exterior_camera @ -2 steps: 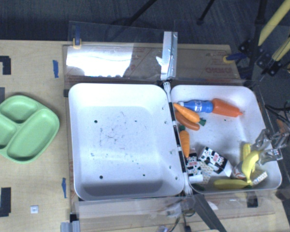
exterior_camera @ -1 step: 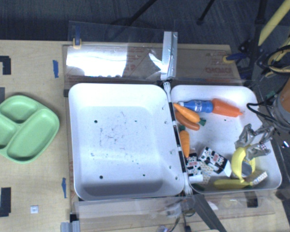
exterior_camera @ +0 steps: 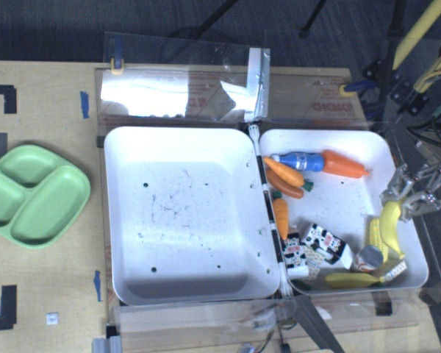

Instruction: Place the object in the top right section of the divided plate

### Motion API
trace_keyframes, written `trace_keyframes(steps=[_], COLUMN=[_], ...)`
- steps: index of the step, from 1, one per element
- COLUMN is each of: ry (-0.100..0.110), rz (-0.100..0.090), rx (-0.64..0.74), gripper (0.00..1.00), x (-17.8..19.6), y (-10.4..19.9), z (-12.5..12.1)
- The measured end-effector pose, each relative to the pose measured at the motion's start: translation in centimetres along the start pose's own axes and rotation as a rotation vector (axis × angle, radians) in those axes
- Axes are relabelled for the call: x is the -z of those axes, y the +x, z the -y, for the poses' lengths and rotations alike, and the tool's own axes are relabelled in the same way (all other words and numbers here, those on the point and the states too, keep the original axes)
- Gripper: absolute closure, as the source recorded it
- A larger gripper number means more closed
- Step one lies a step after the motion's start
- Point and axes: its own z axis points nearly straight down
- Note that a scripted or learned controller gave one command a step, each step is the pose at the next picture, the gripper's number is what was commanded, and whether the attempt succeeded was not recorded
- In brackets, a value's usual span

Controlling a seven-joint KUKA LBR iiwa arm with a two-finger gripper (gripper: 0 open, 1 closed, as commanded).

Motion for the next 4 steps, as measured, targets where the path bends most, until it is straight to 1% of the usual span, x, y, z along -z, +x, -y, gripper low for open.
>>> trace_keyframes(steps=[1,2,3,4], ry=[0.000,-0.002,-0.003,0.001], rz=[0.001,-0.002,-0.003,-0.001], rx=[-0.018,-0.120,-0.099,-0.322], gripper=[1.00,1.00,1.00,1.00], x=[5.6,-11.5,-15.4,-5.6], y=[-4.7,-2.5,-3.0,-0.1], z=[-5.9,-3.4,-2.8,1.9])
